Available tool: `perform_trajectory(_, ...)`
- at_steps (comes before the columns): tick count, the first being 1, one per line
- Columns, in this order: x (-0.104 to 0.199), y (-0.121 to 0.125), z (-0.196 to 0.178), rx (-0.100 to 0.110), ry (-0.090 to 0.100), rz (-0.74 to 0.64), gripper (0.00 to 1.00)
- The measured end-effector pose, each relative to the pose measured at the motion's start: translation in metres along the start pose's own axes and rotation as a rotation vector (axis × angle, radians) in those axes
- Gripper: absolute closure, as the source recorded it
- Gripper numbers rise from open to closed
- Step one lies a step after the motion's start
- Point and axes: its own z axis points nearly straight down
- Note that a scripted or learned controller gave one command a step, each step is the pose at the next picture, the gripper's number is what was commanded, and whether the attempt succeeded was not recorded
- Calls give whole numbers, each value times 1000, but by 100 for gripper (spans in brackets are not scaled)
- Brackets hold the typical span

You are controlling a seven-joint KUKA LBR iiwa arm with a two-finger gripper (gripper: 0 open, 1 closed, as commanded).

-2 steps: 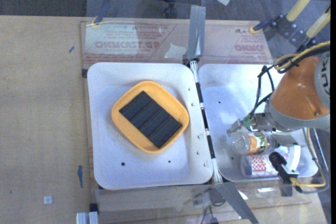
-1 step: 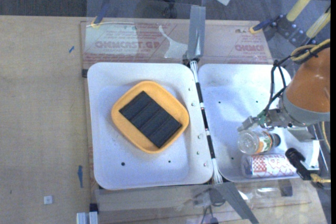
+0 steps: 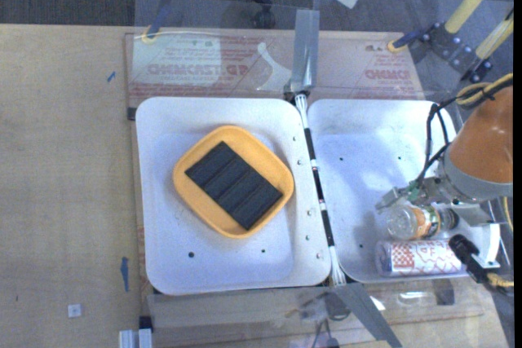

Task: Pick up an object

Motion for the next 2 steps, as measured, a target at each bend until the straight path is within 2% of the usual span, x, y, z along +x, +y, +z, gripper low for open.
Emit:
perform_trajectory(1,-46,1,-3,46,20,179,0)
perform_trajectory(2,-43,-8,3,14,13,165,0)
